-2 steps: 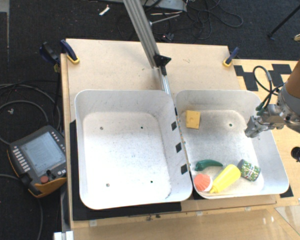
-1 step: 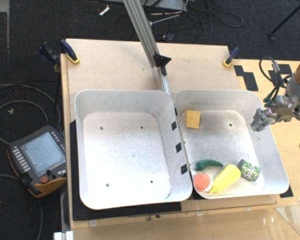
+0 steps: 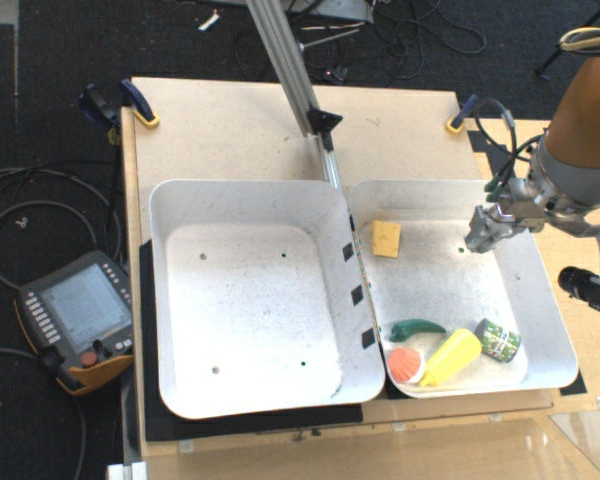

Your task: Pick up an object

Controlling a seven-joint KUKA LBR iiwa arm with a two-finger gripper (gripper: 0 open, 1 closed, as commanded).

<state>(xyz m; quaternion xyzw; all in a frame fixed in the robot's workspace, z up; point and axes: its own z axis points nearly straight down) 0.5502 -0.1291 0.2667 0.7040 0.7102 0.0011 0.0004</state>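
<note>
While the arm [image 3: 578, 138] reaches in from the right, its gripper [image 3: 480, 236] hangs over the upper right part of the right bin [image 3: 535, 298], above bare white floor, and nothing sits between its fingers. Whether those jaws are open or closed, I cannot tell from this angle; the tip is a small grey blur.

Down in the bin, the objects are well apart from the gripper. The yellow sponge square [image 3: 386, 239] lies flat near the bin's upper left, close to the divider where the two bins meet, its edges roughly square to the bin walls, with no clear long axis.

At the near edge, a cluster. The yellow bottle-shaped piece [image 3: 451, 356] lies on its side, long axis on a diagonal, running from lower left up to the right, narrow end at the lower left. Just beside that low end sits a round orange-red object [image 3: 406, 366], touching or nearly touching it. Above them a dark green curved piece [image 3: 416, 329] lies almost level, long axis left to right, thick end to the left. To the right of the yellow piece, a small green-and-white can [image 3: 499, 341] lies tipped on its side near the bin's lower right corner.

The left bin [image 3: 170, 268] sits alongside, white and speckled
</note>
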